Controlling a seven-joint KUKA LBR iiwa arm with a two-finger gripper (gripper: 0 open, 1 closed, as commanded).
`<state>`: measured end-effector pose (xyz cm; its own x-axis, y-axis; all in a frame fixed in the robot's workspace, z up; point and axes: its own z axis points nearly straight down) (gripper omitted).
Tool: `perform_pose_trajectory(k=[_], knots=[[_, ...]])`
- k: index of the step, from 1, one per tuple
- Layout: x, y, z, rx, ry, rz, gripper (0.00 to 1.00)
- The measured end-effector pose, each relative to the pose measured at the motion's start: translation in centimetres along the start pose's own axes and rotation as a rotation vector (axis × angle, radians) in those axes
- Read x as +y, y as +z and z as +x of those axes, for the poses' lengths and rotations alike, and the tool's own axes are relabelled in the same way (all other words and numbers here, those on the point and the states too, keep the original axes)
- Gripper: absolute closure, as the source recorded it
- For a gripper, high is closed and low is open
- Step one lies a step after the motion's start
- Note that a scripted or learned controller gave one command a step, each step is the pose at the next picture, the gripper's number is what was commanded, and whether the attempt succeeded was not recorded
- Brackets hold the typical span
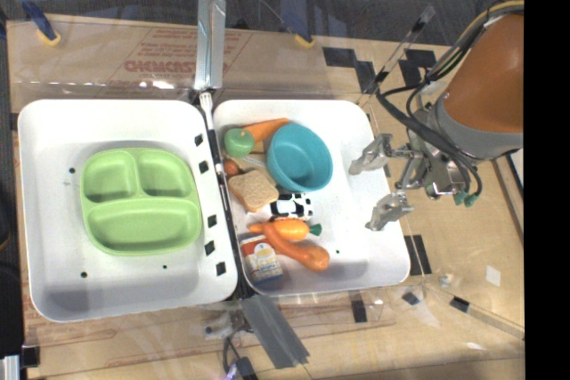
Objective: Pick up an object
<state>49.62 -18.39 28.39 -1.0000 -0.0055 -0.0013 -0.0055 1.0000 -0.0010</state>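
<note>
Grey arm with orange band enters from the right; its two-finger metal gripper [378, 187] sits over the right edge of the right-hand shallow white bin [356, 258], fingers spread wide apart, one fingertip near the upper right of the bin floor and the other lower down, nothing between them. All candidate objects lie in the left half of this bin, well apart from the gripper. Round teal plastic bowl [299, 157] stands upright near the bin's middle. Above and left of it, a long orange toy carrot [265, 130] touches a small green round toy fruit [239, 141]. Below the bowl's left side lies a tan slice of toy bread [255, 189]; just beside it to the lower right, a small black-and-white cow figure [292, 207]. Below that, a second orange carrot-shaped toy [287, 230], then another orange piece [306, 255] and a small white-and-orange carton [264, 261] at the bin's lower left. The left-hand white bin [44, 280] holds a light green three-compartment plastic tray [140, 200].
</note>
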Motion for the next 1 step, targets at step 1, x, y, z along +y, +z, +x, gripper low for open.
perform_pose_trajectory(k=[1], knots=[[1.06, 13.9, 0.45, 0.011, 0.024, -0.005, 0.0]])
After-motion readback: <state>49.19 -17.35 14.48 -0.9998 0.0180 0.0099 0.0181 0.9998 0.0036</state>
